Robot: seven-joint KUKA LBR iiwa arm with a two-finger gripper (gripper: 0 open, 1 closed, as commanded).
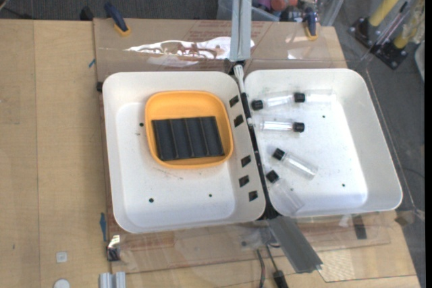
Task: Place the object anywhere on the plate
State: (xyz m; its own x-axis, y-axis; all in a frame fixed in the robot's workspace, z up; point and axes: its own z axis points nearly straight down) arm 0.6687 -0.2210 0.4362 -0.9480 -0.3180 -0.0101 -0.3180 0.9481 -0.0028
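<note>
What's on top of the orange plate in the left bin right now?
A black ribbed rack lies on the orange plate, covering most of its middle. The plate surface beneath it is hidden. The clear vials lie in the right bin.

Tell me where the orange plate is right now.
The orange plate sits in the left bin, holding a black ridged rack; the right bin holds clear vials.

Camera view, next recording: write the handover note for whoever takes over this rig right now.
Left bin: orange plate carrying a black ridged insert.
Right bin: four clear black-capped vials, all lying loose on the floor.
Done: nothing; no vial is on the plate.
Left: pick one vial, carry it over the divider, set it on the plate.
</note>
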